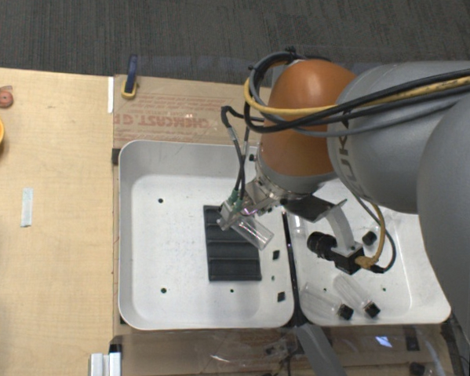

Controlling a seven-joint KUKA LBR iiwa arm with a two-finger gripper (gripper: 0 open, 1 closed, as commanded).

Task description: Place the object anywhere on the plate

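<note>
Setting: 2 shallow white bins sit side by side on the counter (47, 173); the left bin (141, 186) takes the centre of the frame, the right bin (418, 287) the lower right.

Arm: the grey arm (411, 130) with its orange band enters from the right of the frame and hangs over the seam between the 2 bins.

End effector: the end effector (247, 227) hovers at the right-centre of the left bin, directly over the upper end of the dark ribbed plate (233, 258). Whether it is released or clenched I cannot tell; the wrist and cables cover that part.

Plate: a black ribbed slab, lying flat in the right half of the left bin, its long side running top to bottom of the frame.

Object: a pale, clear-looking piece (252, 233) shows just under the end effector, over the plate's upper right corner. I cannot tell whether it is the task's object or part of the tool, nor whether it touches the plate.

Other items: 2 small dark pieces (358, 310) lie near the bottom edge of the right bin, well apart from the plate.

Progress: judging from this, the carry looks nearly done, since the tool is already above the plate.

Left to do: confirm the object rests on the ribs, let go, and lift clear.
</note>
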